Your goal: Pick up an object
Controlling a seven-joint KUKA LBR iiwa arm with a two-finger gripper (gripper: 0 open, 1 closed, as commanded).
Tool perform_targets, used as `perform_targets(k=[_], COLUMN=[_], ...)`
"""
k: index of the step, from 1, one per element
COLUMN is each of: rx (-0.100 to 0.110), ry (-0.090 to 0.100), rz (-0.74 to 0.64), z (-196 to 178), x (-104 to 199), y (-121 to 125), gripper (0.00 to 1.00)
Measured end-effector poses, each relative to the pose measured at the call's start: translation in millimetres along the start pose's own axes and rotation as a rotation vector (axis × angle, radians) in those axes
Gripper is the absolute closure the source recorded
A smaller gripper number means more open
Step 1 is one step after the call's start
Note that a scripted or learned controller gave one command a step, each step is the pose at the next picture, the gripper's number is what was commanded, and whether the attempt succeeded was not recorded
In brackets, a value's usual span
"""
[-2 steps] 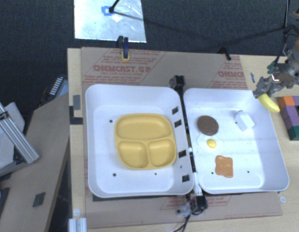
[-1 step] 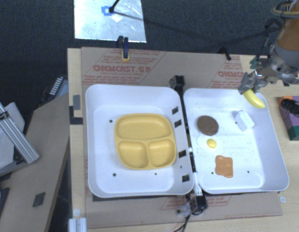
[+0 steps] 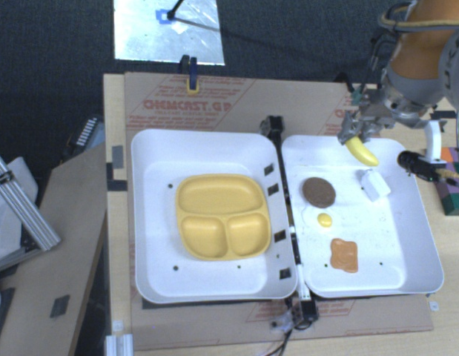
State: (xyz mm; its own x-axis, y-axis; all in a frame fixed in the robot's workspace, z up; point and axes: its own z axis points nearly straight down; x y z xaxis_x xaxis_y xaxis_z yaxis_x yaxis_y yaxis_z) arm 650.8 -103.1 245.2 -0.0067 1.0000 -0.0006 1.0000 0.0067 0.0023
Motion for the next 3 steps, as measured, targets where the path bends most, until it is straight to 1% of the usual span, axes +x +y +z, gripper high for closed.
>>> perform_targets(k=[1, 2, 3], rx=[0.001, 0.001, -0.001], ry=[0.001, 0.000, 0.002], rz=[-0.001, 0.000, -0.003], z=[-2, -6, -3], x=[57, 115, 171], y=[-4, -2, 14], gripper=[1.00, 1.00, 1.00])
